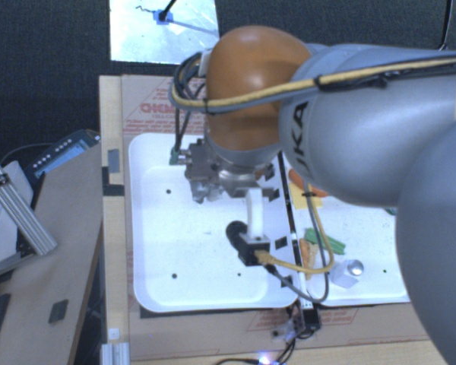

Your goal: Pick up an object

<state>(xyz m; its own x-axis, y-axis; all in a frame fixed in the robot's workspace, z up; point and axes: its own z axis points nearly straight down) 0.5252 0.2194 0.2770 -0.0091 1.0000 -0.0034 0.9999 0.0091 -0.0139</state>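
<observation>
White and flat, the left bin sits in the middle of the frame, on brown cardboard. Its floor is bare on the left side. Over its upper right part hangs the gripper, seen from above, under the big orange band of the arm. I cannot tell if the gripper is wide or narrow. To the right lies the right bin, half hidden by the grey arm. In it lie an orange piece near the top, a green strip lower down, and a silver cap near the bottom edge. All three are apart from the gripper.
</observation>
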